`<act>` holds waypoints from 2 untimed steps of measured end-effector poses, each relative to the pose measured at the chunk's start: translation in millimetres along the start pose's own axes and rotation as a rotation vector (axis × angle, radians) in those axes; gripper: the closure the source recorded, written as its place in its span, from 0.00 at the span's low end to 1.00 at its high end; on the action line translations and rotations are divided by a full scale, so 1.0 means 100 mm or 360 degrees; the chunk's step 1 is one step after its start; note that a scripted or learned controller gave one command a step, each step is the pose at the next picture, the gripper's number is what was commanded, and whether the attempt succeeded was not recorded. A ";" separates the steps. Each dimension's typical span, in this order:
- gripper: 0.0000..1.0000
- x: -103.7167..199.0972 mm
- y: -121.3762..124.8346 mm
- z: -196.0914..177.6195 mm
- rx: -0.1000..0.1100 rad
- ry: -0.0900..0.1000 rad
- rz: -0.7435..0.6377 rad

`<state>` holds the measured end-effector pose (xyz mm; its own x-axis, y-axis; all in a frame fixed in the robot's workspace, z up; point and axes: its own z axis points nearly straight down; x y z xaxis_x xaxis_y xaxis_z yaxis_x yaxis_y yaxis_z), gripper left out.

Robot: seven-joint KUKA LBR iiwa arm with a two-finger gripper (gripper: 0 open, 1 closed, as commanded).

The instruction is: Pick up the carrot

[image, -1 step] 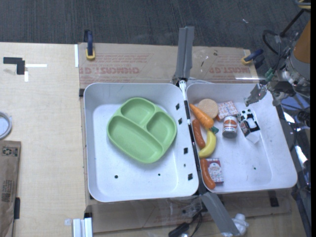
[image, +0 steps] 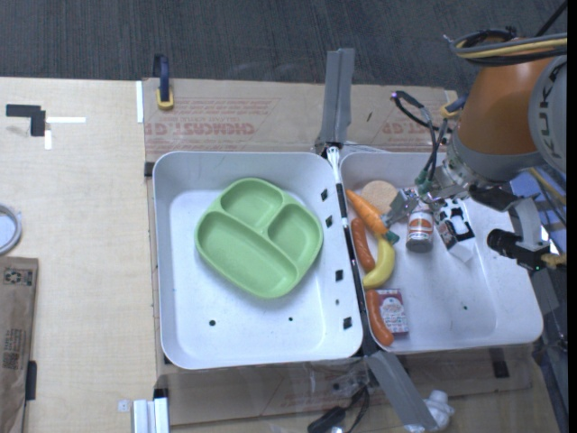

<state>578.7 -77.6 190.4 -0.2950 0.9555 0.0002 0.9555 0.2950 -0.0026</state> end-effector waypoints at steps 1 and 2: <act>0.00 -0.21 -0.09 0.99 -0.0001 0.0000 0.0939; 0.00 -0.35 0.59 0.99 0.0002 -0.0002 0.1056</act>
<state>645.4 -93.6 91.2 0.3562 0.9344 -0.0028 0.9344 -0.3562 -0.0030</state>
